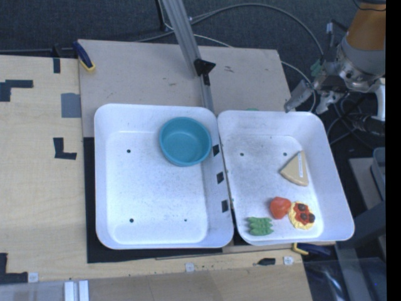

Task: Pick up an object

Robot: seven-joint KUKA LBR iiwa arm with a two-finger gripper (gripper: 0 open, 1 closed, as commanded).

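My gripper (307, 103) hangs over the far right corner of the right bin (326, 143), above its rim. Its two fingers stand apart, open, with nothing between them. In the right bin lie a beige wedge (296, 169), a red round piece (281, 207), a yellow piece with red spots (302, 216) and a green piece (259, 226); all sit toward the near right, well below the gripper. A blue bowl (185, 141) sits upright at the far side of the left bin (125, 218).
A slanted metal pole (188, 39) crosses the bench behind the bins and ends at a black clamp (203, 68). Cables (263, 11) run behind the right bin. The red, yellow and green pieces lie close together.
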